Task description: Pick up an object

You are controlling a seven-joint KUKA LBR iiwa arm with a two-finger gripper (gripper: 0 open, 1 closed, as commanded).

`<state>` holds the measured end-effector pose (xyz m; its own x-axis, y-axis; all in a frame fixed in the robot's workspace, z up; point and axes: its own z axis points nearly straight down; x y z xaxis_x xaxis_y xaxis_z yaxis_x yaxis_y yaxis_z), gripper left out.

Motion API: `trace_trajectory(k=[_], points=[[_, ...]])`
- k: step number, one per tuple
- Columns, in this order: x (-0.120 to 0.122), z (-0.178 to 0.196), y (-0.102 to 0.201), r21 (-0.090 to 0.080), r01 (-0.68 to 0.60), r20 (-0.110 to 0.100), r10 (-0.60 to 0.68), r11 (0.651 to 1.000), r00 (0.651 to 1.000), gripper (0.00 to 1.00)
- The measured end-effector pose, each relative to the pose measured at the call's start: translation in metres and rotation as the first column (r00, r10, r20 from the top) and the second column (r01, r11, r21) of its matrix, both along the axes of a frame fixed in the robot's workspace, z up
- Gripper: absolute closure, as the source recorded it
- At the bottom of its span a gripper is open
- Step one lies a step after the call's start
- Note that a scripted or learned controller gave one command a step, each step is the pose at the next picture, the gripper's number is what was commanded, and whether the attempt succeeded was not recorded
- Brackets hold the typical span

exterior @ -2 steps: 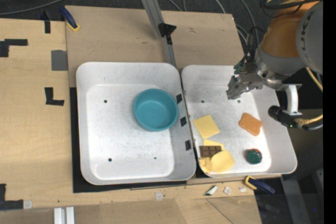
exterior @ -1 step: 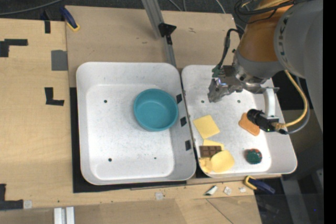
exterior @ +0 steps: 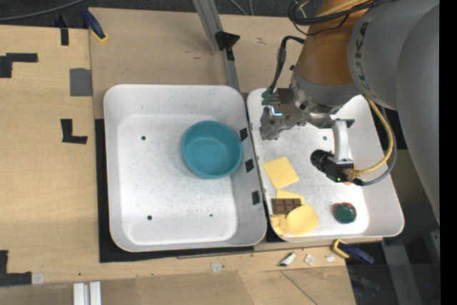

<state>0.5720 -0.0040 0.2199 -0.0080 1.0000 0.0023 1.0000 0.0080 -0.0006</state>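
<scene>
My gripper [exterior: 273,126] hangs over the upper left part of the right bin [exterior: 382,221], close to its left wall. Just below it lies a flat yellow square [exterior: 280,171]. Further toward the front edge are a small brown block [exterior: 285,207] and a rounded yellow piece [exterior: 300,220]. A small dark green ball with a red spot [exterior: 345,212] sits at the front right of that bin. I see nothing hanging from the gripper.
A teal bowl [exterior: 211,148] stands in the left bin [exterior: 143,175], near its right wall. A slanted metal pole [exterior: 207,3] runs down to the gap between the bins. Cables loop over the bench behind the arm.
</scene>
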Motion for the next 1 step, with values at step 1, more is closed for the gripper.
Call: trace_trajectory(k=[1], points=[[-0.0135, -0.0017, 0.0483, -0.001, 0.001, -0.003, -0.001, 1.0, 1.0, 1.0]])
